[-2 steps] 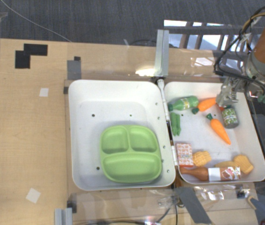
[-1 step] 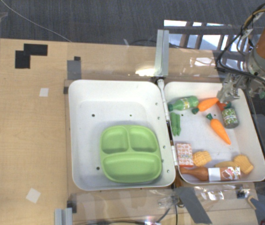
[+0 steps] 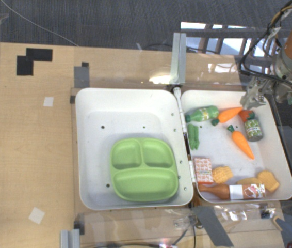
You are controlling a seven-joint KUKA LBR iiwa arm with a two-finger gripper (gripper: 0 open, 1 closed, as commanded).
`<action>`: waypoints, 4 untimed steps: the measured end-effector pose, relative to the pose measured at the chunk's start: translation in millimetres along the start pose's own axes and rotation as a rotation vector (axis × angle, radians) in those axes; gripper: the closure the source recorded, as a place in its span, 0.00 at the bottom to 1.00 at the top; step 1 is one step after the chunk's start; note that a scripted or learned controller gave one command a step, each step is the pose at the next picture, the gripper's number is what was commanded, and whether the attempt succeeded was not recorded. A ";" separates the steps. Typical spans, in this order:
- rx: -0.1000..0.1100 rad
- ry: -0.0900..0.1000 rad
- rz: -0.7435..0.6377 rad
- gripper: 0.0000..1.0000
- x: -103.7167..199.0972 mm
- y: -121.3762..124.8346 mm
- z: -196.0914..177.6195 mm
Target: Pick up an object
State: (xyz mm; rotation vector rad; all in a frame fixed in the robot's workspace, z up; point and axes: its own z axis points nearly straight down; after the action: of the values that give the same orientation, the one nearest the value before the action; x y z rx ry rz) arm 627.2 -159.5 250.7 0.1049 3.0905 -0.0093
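The grey two-finger gripper (image 3: 253,98) is hanging over the far right corner of the right white bin (image 3: 285,159); how far its fingers are parted, I cannot tell. Just below it are lying a short orange carrot (image 3: 230,113) and a small dark green bottle (image 3: 253,128). A longer orange carrot (image 3: 243,143) is lying nearby. A green divided plastic plate (image 3: 144,168) is sitting in the left white bin (image 3: 92,138).

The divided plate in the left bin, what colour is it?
Light green, plain, seen clearly in the camera view: divided plate.
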 end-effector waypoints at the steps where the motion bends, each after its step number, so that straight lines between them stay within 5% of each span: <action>1: 0.001 -0.012 -0.004 1.00 -3.2 1.0 -13.7; 4: 0.006 -0.050 -0.012 1.00 -12.3 3.2 -55.1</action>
State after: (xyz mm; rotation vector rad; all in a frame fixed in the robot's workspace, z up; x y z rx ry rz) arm 637.0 -156.7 306.4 0.0850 3.0417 -0.0213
